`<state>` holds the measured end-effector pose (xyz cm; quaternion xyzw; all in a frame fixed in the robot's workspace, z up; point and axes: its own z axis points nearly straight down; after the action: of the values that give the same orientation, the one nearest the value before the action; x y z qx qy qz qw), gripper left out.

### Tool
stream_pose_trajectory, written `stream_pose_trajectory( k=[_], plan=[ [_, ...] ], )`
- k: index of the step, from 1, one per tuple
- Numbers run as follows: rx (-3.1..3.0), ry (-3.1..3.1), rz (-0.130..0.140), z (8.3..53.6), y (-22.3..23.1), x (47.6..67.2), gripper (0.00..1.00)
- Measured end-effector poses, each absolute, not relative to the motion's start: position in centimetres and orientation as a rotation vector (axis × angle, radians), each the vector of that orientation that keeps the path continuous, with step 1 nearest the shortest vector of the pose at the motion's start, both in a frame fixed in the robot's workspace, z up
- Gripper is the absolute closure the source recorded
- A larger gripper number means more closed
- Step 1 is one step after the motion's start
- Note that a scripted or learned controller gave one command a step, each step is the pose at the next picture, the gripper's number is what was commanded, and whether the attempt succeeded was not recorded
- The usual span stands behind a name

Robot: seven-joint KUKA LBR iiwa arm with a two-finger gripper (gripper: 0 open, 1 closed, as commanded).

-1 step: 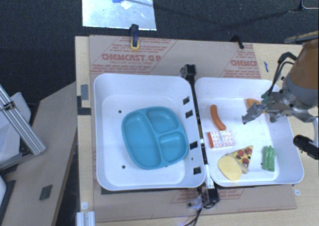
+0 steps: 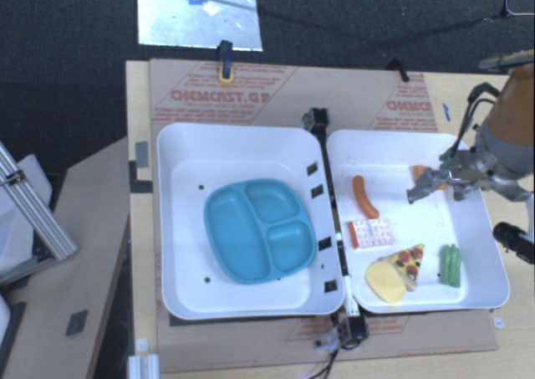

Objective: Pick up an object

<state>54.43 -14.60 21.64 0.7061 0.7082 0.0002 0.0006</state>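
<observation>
Nothing lifted yet: small orange piece (image 2: 420, 171) lying on the floor of the right-hand shallow white bin (image 2: 481, 227) at its far side, just beside the grey two-finger gripper (image 2: 425, 186); cannot tell whether fingers apart or together. Elsewhere in that bin, one each: orange-red sausage (image 2: 365, 197), red-and-white checked block (image 2: 371, 233), pizza slice (image 2: 407, 260), pale yellow disc (image 2: 384, 281), green pod-shaped piece (image 2: 451, 265). One turquoise three-compartment plastic tray (image 2: 257, 229) in the left-hand white bin (image 2: 180, 202); grasp and lift both left to do.
</observation>
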Motion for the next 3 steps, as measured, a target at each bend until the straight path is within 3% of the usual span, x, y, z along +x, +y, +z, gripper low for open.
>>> stream_pose_trajectory(
  k=[2, 3],
  plan=[
    [2.219, 2.219, 0.004, 9.6, -13.6, 54.4, 0.0],
    [2.219, 2.222, 0.008, 8.9, -13.6, 54.7, 0.0]
  ],
)
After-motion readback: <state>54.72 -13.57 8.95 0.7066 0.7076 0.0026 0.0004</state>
